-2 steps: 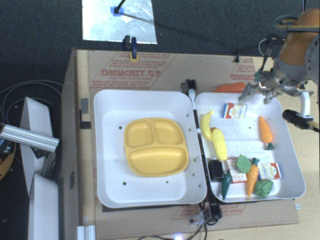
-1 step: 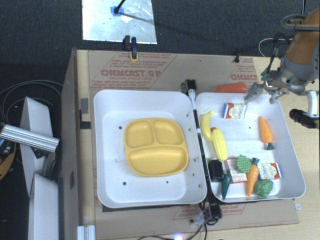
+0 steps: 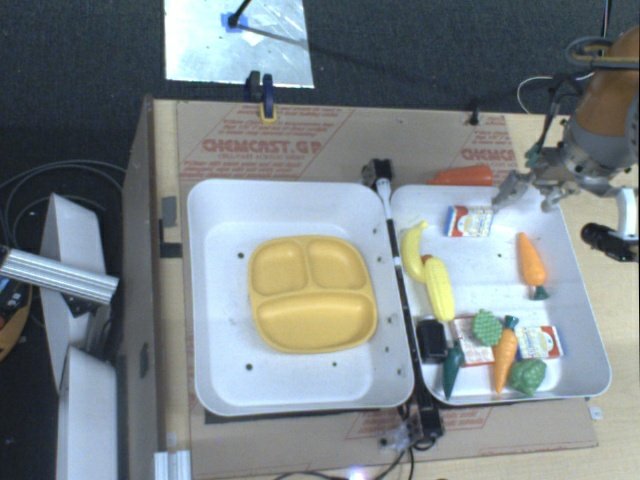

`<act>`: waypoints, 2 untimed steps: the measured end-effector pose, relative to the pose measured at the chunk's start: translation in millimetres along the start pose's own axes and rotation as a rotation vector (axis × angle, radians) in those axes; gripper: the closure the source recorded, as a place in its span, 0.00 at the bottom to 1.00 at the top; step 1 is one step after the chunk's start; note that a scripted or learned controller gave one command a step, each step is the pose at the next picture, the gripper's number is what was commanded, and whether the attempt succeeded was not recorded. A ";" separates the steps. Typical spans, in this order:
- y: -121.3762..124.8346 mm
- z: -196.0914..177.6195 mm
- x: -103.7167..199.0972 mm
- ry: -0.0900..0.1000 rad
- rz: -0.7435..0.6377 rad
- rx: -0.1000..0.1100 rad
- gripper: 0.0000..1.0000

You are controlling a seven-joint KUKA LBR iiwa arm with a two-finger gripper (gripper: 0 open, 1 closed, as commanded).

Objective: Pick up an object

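Note:
My gripper [image 3: 528,193] hangs over the far edge of the right bin [image 3: 590,318], fingers spread apart and nothing between them. Just to its left lies a small white and red box [image 3: 468,222], and below it an orange carrot [image 3: 530,260]. Further left in the same bin are a yellow banana [image 3: 411,249] and a corn cob [image 3: 439,288]. At the bin's near end sit a second carrot [image 3: 503,354], a green knobbly piece [image 3: 487,327], another small box [image 3: 541,342] and a green vegetable [image 3: 527,375].
The left bin [image 3: 220,248] holds a yellow divided plate [image 3: 310,293]. An orange-red item [image 3: 462,176] rests on the far rim of the right bin. A black clamp [image 3: 432,339] sits on the divider between the bins. Cardboard lies under both bins.

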State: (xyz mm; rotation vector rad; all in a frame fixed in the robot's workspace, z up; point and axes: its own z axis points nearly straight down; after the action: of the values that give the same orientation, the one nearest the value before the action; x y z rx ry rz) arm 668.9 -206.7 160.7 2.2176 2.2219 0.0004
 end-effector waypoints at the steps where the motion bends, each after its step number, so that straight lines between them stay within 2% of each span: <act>1: -32.8 -33.3 0.0 0.000 0.000 -0.002 0.00; 2: 0.2 23.6 50.2 0.002 -0.003 0.001 0.00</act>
State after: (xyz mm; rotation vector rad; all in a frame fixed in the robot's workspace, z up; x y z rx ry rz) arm 669.0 -156.6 137.1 2.2162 2.2262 0.0025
